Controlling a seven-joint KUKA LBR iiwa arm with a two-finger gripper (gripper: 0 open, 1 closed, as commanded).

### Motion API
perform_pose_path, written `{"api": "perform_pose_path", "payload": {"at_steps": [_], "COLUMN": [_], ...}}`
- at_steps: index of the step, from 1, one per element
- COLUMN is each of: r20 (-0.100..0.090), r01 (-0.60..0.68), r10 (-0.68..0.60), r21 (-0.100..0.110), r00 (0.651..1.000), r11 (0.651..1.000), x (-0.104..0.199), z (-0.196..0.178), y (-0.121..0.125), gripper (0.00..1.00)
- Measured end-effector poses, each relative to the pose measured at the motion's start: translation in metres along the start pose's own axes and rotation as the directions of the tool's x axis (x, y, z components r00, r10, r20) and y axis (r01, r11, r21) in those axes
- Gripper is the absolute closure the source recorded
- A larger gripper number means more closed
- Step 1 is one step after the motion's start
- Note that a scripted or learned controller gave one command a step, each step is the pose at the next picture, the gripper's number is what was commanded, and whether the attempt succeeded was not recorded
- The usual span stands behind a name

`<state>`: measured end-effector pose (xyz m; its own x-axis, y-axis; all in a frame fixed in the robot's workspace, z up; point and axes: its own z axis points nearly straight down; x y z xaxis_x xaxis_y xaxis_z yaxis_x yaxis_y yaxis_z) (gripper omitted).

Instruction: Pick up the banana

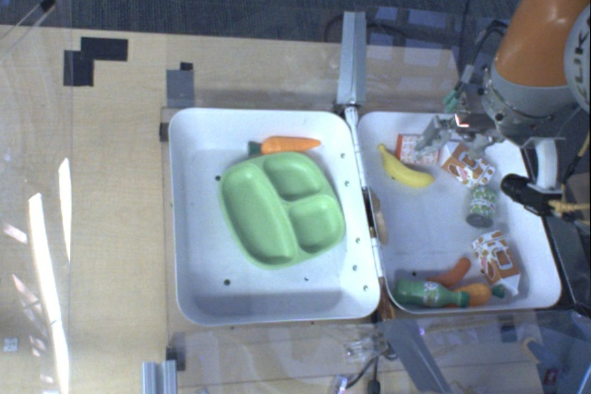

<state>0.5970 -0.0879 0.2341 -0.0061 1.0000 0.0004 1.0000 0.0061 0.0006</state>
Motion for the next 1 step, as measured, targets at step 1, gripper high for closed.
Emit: {"api": "perform_pose_path", "payload": {"at_steps": [1], "r20": [0.0], "r01": [0.0], "r10": [0.0], "r21": [0.0], "r00": [1.0], "r11": [1.0], "x": [0.0], "z": [-0.0001], "y": [0.0], "gripper": [0.0]}}
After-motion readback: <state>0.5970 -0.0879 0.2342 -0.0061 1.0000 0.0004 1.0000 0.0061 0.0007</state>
